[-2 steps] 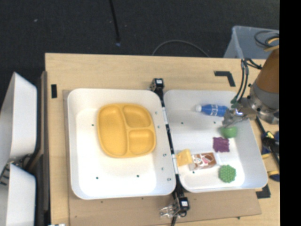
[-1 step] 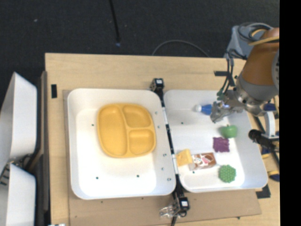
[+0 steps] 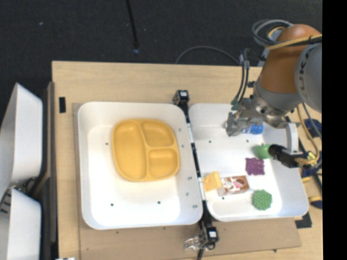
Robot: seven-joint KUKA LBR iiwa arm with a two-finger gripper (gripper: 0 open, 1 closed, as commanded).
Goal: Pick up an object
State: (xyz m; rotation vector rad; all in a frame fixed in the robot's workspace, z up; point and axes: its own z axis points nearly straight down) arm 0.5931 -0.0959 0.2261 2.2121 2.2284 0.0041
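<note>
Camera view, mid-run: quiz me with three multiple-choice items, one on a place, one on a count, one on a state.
1. Where is the yellow tray?
A. left bin
B. right bin
C. bare bench

2. How many compartments does the tray have?
A. two
B. three
C. five

3. How does the green ball stand to the gripper?
A. clamped in it
B. lying apart from it in the right bin
C. resting on the tray

Answers: 1 A, the tray lies flat in the left bin. 2 B, ridges divide one long section and two smaller ones. 3 B, the ball sits at the bin's near corner, the gripper at its far end.
</note>
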